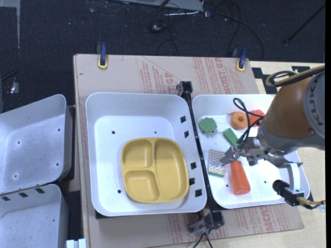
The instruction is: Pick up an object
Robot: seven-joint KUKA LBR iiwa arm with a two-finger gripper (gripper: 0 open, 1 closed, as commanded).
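Claw (pixel 231 156) low in right bin (pixel 269 200), tips splayed slightly, gripping nothing visible. Poised there likely to close on something from the loose clutter. Orange cylinder (pixel 239 178) just below the tips, patterned sponge (pixel 216 162) touching their left side. Green block (pixel 230 137), green knobbly piece (pixel 207 124), orange ring (pixel 238 120) farther up. Yellow divided tray (pixel 154 169) in left bin (pixel 98 154).

Evenly lit from above, bright on the white bins (pixel 103 118), dim over the dark floor (pixel 41 30) beyond. Soft shadow just under the end effector (pixel 231 156). Slightly grainy, mildly soft throughout.
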